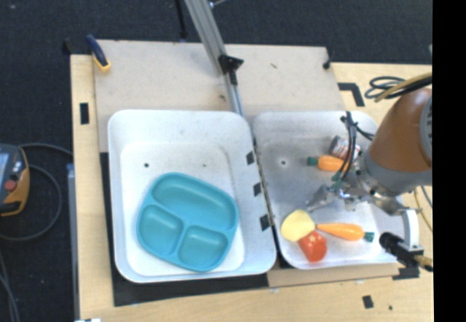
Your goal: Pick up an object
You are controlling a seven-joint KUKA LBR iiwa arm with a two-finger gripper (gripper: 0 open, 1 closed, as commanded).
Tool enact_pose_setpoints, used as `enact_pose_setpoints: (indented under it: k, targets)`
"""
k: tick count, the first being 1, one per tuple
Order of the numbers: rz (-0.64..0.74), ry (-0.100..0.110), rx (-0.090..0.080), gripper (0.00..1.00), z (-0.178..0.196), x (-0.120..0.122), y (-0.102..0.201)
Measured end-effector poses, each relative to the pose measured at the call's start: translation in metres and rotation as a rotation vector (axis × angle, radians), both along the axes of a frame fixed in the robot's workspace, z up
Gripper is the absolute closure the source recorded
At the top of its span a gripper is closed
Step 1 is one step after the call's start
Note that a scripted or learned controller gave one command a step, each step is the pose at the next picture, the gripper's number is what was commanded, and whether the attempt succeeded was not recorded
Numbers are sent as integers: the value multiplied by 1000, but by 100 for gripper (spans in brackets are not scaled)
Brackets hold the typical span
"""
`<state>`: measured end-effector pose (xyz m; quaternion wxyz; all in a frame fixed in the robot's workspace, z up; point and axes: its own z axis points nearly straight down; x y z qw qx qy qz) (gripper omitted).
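Note:
The right bin (291, 146) holds a small orange carrot (330, 163) near its far right side. Along its front edge lie a longer carrot (340, 231), a pale yellow lemon-like piece (297, 226) and a red tomato-like piece (313, 246). My gripper (333, 195) hangs low over the bin floor between the two carrots, just above the longer one and to the right of the yellow piece. The orange wrist band (399, 140) sits behind it at the right. I see nothing lifted off the bin floor.
The left bin (145, 131) holds a blue three-compartment plate (188, 221). A grey metal rail (204, 18) slants down from the top to the gap between the bins. Cables (386, 85) lie at the far right.

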<state>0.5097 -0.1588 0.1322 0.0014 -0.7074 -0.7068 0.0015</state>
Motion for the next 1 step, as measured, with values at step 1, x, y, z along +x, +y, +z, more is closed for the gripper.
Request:
enact_pose_setpoints:
  k: [1]
  targets:
    - [-4, -9, 0, 100, 14, 3, -1]
